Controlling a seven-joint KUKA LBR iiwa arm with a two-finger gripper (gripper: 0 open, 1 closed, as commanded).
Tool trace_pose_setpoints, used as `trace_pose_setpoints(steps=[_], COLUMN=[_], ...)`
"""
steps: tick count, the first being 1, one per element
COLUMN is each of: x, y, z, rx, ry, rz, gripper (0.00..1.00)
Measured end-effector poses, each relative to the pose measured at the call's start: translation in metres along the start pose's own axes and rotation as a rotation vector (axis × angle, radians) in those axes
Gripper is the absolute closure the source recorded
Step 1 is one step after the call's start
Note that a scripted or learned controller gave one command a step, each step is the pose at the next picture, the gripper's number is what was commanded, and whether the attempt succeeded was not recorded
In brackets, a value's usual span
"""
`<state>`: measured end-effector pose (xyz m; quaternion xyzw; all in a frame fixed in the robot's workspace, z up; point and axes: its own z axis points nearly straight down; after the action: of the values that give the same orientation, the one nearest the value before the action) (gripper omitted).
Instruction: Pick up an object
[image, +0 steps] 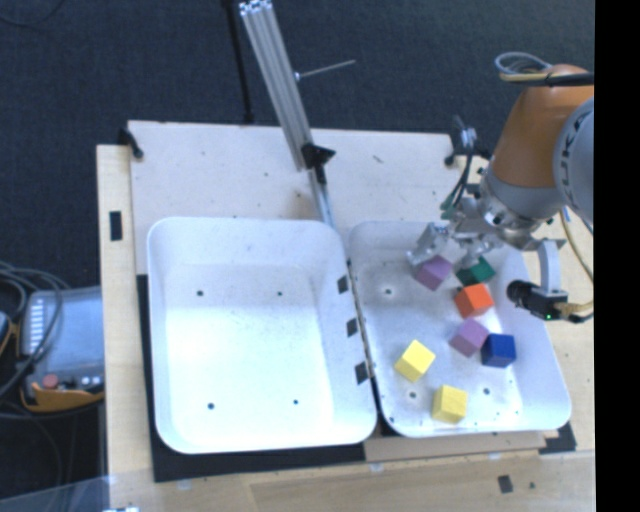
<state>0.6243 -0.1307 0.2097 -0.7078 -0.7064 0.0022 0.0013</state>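
My gripper (447, 243) hovers by the right bin's (390, 400) far edge, the purple block (433, 272) just under it; whether it grips, I cannot tell

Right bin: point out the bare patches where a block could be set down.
Right bin: bare along its left side, between the divider and the yellow block, and up to its far-left corner. Crowded on the right, where the tool hangs over the purple block, green block and orange block.

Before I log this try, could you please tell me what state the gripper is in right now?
Gripper: low in the right bin, beside the purple cube; open, closed or holding cannot be told.
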Motion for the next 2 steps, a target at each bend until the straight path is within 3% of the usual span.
trace_pose_setpoints(steps=[1,2], x=[-0.002,-0.004], y=[0.000,0.008], z=[0.063,0.081], rx=[0.000,-0.030], ry=[0.000,-0.006], rz=[0.002,0.004], gripper=[0.00,0.00])
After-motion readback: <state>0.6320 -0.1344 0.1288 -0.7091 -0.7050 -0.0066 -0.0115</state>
